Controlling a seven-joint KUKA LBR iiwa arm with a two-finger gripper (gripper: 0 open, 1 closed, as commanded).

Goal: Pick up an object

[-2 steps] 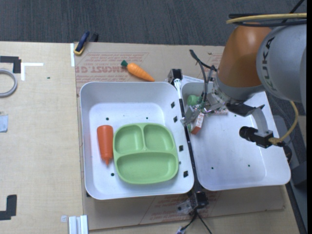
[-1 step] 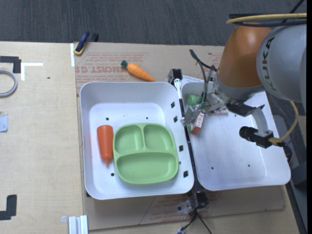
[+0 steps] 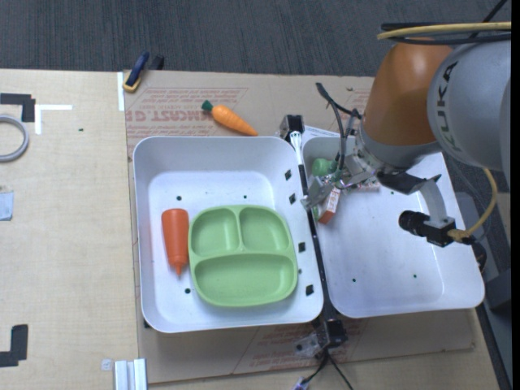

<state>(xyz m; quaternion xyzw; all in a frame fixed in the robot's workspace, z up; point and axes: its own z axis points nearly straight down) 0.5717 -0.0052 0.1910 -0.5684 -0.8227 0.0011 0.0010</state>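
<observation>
A smooth green three-compartment plate and an orange tapered carrot-shaped toy are seen in the left bin. The gripper is lowered at the right bin's upper left, beside a small green object; its state cannot be told.

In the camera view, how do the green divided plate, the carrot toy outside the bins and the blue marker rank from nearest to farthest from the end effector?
From the end effector:
1. Green divided plate, in the left bin.
2. Carrot toy, on cardboard behind the left bin.
3. Blue marker, far back-left corner.
</observation>
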